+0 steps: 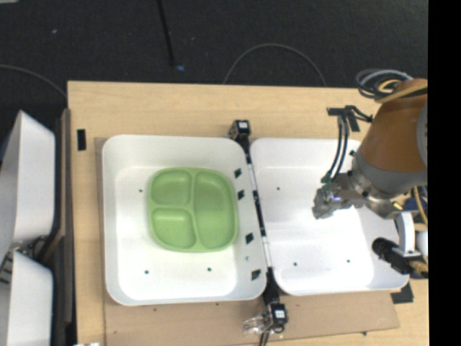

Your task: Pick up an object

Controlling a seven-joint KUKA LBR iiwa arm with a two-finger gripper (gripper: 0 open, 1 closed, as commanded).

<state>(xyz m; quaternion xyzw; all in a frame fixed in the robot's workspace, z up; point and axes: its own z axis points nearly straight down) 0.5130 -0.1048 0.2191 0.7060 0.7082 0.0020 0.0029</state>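
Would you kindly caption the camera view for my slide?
Green divided plate in left bin; gripper over right bin.

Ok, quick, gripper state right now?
Gripper: over the right bin, away from the green plate; open or closed cannot be told.

Green plate (193,209) fills left bin's (119,215) middle — open floor around it
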